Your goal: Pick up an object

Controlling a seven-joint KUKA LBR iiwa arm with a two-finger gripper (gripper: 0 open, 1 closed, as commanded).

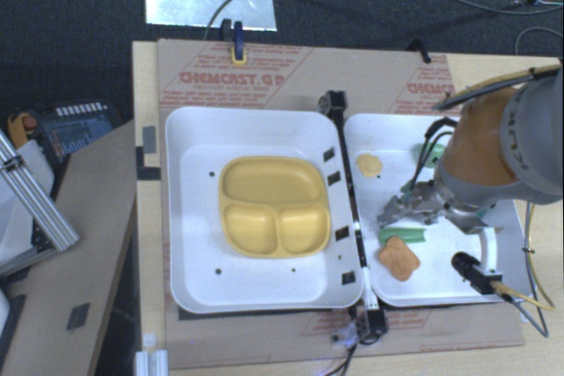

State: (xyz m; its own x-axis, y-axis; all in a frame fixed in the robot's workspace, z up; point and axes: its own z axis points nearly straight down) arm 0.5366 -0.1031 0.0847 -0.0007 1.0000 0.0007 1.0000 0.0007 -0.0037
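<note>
Here the arm (493, 145) hangs over the right bin (388, 132), where a green piece (403, 233) and an orange nugget (398, 259) lie near its front edge and a pale disc (369, 164) near its back-left corner. With 2 targets nearly touching, a descent could nudge both aside. The gripper (407, 209) hovers just above the green piece, gripping nothing; I cannot tell its opening.

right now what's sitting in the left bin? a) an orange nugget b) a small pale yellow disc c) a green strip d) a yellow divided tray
d: the yellow divided tray lies in the left bin, while the orange nugget, green strip and pale disc are all in the right bin.
</note>
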